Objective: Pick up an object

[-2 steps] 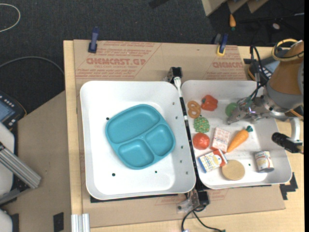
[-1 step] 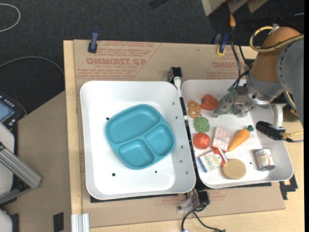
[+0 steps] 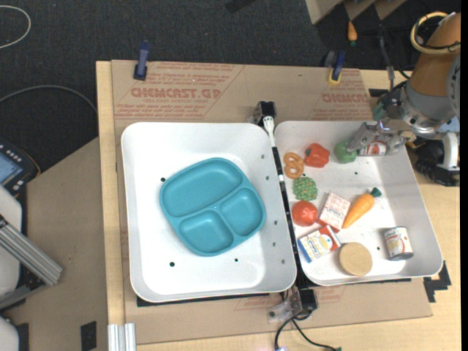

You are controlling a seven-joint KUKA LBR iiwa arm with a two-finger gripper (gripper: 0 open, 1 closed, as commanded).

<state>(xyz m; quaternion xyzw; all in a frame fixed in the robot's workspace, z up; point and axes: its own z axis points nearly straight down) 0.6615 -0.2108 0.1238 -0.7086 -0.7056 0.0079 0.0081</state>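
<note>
Gripper (image 3: 363, 139) is hovering at the right bin's (image 3: 417, 196) far edge; we cannot tell its state. We are seeing a green thing (image 3: 344, 152) touching it, toward the bin's middle.

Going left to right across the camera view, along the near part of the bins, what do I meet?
Teal divided plate → red tomato → blue-and-white carton → round tan disc → small can.

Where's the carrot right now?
The carrot lies in the right bin, near its middle, between the small red-and-white carton and the tin can.
</note>
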